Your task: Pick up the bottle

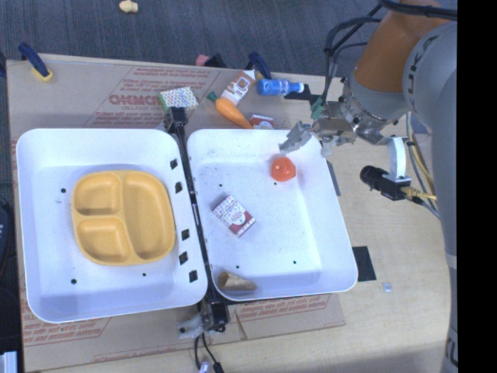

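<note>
A blue bottle (278, 88) lies on its side on the cardboard behind the right bin (330, 239), outside it. A small white bottle with an orange label (238, 88) lies just left of it, also outside the bin. My gripper (310, 141) hangs over the right bin's back right corner, a short way in front of the blue bottle. Its fingers (294, 139) stand apart with nothing between them. A red round object (283, 169) sits in the bin just below the fingertips.
The right bin also holds a small red and white carton (234, 216) and a brown piece (235, 284) at its front edge. A yellow divided plate (123, 216) fills the left bin (46, 286). A carrot (231, 113) and a patterned box (178, 98) lie behind the bins.
</note>
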{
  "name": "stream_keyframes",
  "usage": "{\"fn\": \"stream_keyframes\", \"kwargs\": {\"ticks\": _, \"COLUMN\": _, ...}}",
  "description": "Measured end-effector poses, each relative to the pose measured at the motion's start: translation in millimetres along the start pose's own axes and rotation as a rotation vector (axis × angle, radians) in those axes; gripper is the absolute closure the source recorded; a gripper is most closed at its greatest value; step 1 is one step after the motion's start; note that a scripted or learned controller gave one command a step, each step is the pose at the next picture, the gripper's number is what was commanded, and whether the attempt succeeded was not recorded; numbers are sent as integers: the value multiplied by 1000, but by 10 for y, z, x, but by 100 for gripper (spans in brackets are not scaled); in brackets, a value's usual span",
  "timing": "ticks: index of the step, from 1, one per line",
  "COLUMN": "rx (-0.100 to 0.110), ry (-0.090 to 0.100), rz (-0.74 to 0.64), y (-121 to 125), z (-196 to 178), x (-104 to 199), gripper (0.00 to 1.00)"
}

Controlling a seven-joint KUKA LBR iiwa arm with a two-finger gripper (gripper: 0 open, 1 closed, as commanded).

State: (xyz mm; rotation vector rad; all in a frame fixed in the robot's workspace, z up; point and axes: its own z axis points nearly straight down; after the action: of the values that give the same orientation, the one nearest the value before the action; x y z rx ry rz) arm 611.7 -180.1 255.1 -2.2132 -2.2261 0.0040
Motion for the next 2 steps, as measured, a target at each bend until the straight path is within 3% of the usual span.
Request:
{"fn": "stream_keyframes", "kwargs": {"ticks": 1, "rx": 5, "ry": 2, "rz": 68, "y": -83, "z": 1575, "x": 224, "gripper": 0}}
{"fn": "stream_keyframes", "kwargs": {"ticks": 2, "rx": 4, "ry": 1, "rz": 63, "y": -69, "z": 1456, "x": 222, "gripper": 100}}
